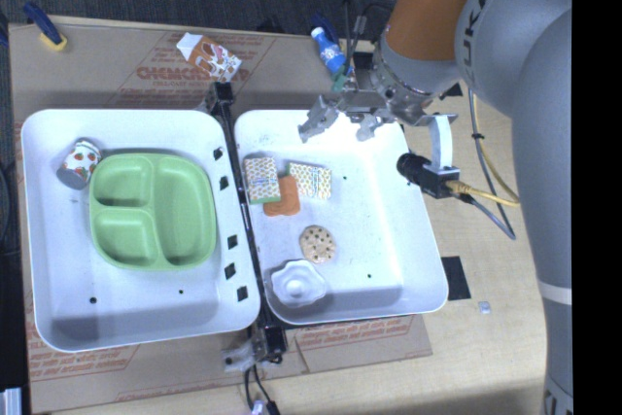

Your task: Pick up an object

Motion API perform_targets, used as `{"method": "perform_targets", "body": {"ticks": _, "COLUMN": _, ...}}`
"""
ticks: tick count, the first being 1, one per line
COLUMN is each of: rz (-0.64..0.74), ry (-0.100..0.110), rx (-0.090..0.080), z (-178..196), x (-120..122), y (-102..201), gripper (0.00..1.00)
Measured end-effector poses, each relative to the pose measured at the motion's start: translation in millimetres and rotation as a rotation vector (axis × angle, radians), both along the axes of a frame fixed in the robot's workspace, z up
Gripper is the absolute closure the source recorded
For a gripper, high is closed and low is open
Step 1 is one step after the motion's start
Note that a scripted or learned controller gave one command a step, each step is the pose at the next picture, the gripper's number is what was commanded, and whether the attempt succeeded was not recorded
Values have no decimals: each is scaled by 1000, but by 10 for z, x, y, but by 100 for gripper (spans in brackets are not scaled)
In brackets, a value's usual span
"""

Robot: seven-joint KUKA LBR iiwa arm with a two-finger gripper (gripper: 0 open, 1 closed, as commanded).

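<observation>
Grey two-finger jaws (341, 120) spread apart, nothing between them, hovering over the far edge of the right shallow white bin (413, 238). In that bin: two patterned square packets (287, 179), an orange block (284, 199) touching them, a round speckled cookie (317, 244), a white cup (297, 285). Left bin (39, 238) holds a green divided plastic tray (153, 208) and a small patterned cup (79, 162).

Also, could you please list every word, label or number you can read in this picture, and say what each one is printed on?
"KU", the visible start of vertical dark lettering on the grey arm; the rest is cut off by the arm's curve.
Red print on the cardboard sheet behind the left bin: too blurred to read with confidence.
Red print on the cardboard's front edge: too small to read.
</observation>
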State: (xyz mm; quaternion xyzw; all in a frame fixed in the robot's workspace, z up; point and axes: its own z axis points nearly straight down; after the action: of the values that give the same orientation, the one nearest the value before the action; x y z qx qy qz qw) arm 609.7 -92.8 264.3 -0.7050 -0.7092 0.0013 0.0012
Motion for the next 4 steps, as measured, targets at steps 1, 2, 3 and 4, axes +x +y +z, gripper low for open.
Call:
{"method": "perform_targets", "body": {"ticks": 1, "rz": 3, "ry": 0, "rx": -2, "z": -179, "x": 467, "y": -153, "gripper": 0}}
{"method": "perform_targets", "body": {"ticks": 2, "rz": 3, "ry": 0, "rx": -1, "z": -1, "x": 118, "y": 597, "gripper": 0}}
{"method": "perform_targets", "body": {"ticks": 3, "rz": -2, "ry": -2, "rx": -2, "z": -55, "x": 466, "y": -82, "gripper": 0}}
{"method": "perform_targets", "body": {"ticks": 4, "rz": 0, "ry": -4, "rx": 1, "z": 224, "x": 471, "y": 364, "gripper": 0}}
